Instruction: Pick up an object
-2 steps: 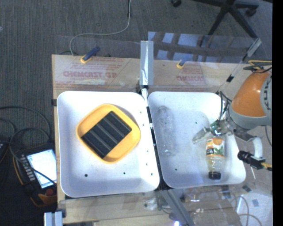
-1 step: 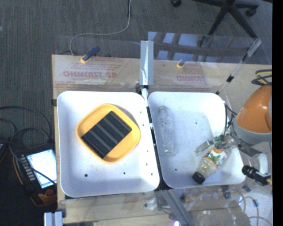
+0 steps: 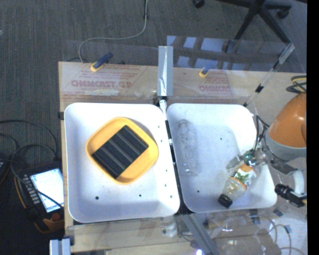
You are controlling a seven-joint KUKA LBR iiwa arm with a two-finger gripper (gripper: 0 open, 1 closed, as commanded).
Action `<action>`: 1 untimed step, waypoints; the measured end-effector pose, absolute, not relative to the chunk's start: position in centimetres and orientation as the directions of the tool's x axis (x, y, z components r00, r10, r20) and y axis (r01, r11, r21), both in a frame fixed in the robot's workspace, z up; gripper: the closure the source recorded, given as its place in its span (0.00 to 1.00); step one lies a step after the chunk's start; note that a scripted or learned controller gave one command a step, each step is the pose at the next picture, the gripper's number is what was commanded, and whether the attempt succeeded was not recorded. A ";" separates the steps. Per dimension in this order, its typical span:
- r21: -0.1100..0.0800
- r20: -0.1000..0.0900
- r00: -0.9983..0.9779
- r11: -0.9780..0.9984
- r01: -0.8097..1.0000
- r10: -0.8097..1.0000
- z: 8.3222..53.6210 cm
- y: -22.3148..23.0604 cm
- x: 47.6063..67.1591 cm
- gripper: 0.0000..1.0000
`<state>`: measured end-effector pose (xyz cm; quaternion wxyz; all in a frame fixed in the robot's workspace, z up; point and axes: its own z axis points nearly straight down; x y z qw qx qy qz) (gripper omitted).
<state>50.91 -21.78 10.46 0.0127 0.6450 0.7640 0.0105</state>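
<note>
The pincer (image 3: 250, 158) sits low in the right bin (image 3: 209, 117), just at the upper end of a small bottle (image 3: 236, 183) lying tilted near the front right corner; its state cannot be told. Round and smooth, the bottle could roll or slip free.

Grey carpet floor (image 3: 75, 30), chair base (image 3: 259, 12)
</note>
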 end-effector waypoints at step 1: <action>0.000 0.000 -0.168 0.168 0.986 0.986 19.4 -17.5 50.4 1.00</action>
